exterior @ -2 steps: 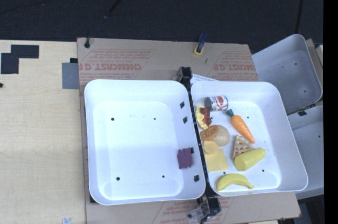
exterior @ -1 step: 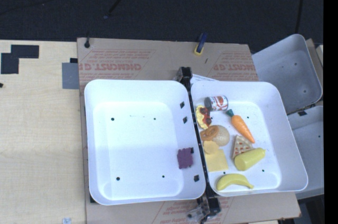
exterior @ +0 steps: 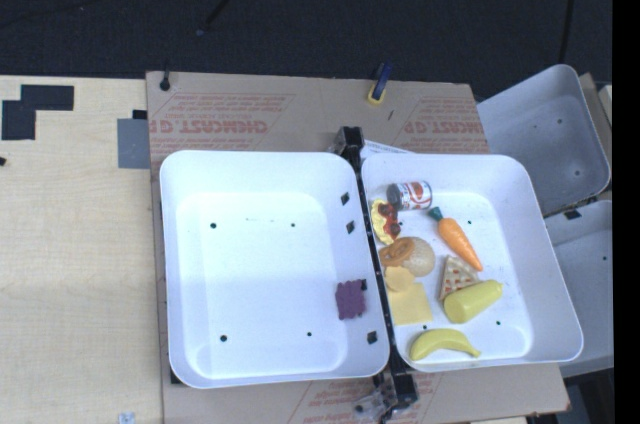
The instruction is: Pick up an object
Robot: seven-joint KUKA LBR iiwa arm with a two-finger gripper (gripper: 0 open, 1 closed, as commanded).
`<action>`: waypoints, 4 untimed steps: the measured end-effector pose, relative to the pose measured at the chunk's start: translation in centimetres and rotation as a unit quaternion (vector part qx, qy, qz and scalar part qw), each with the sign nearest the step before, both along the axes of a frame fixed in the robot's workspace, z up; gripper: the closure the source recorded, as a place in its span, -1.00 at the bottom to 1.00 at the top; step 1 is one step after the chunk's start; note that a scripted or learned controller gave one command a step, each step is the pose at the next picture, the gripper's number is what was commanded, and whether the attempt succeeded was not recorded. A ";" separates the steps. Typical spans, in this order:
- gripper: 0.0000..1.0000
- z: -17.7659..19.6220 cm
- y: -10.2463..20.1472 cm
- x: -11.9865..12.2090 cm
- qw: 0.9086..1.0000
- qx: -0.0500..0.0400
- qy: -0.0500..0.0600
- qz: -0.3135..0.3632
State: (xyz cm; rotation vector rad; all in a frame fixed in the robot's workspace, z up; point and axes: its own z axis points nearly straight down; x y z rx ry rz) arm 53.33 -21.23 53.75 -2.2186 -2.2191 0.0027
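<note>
Near the left bin's (exterior: 190,182) right wall lies a purple block (exterior: 351,299); toy foods including a carrot (exterior: 459,240) and banana (exterior: 443,344) crowd the right bin (exterior: 540,242).

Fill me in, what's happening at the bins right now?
Nothing is being handled at this moment. The right bin holds a cluster of toy food: a carrot, a banana, a small can, a bread roll and a few yellow pieces. The left bin has one purple block near its right wall. No object has been picked up yet.
</note>
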 end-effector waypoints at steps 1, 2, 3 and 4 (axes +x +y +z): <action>1.00 0.0 0.0 -1.7 1.000 0.000 0.000 0.000; -1.00 0.0 0.1 -1.6 1.000 0.000 0.000 0.001; 1.00 1.0 0.1 -1.6 1.000 0.000 0.001 0.002; -1.00 0.9 0.1 -1.6 1.000 0.000 0.001 0.002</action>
